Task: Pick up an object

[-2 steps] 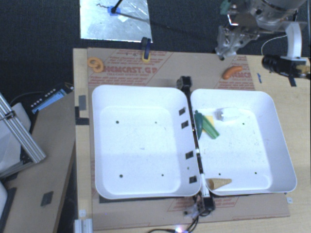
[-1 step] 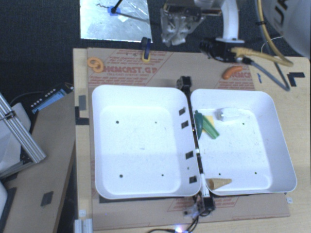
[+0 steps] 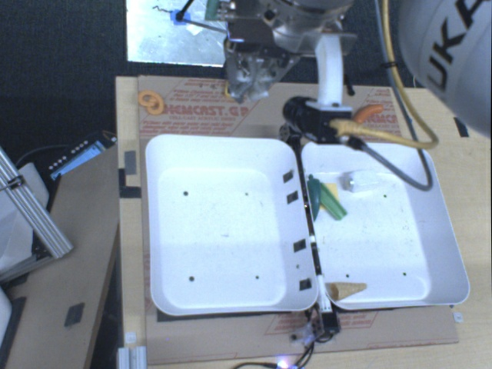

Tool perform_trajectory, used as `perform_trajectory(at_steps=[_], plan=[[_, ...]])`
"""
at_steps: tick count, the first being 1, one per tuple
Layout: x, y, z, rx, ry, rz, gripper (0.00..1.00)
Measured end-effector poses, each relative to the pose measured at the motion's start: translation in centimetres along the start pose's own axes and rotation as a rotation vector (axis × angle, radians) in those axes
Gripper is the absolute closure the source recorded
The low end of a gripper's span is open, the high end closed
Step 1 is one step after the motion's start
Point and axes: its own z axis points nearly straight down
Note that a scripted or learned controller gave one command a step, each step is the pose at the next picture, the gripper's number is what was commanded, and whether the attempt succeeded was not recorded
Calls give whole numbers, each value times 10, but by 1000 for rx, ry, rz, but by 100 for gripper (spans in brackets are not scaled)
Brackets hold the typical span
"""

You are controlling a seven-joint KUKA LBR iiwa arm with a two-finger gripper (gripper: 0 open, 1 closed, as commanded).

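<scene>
Bins on the bench, arm raised beyond them.

Nearest, a tan wedge [image 3: 347, 289] lies in the right bin [image 3: 442, 279]; farther in, a green piece [image 3: 326, 198] and clear object [image 3: 363, 181]; beyond, the gripper [image 3: 247, 79] hangs over cardboard [image 3: 192, 110], whether open or closed I cannot tell.

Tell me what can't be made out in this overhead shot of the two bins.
- Gripper: blurred against the cardboard behind the bins, so its finger state is unreadable in the camera view.
- Clear object in the right bin: transparent on white, outline and type unclear.
- Green object: overlaps a yellow piece, whose shape is partly hidden.
- Arm: cut off by the top and right edges.
</scene>
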Motion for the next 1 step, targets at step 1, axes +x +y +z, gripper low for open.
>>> perform_trajectory(at_steps=[1], plan=[[-74, -7, 0, -1, -3, 16, 100]])
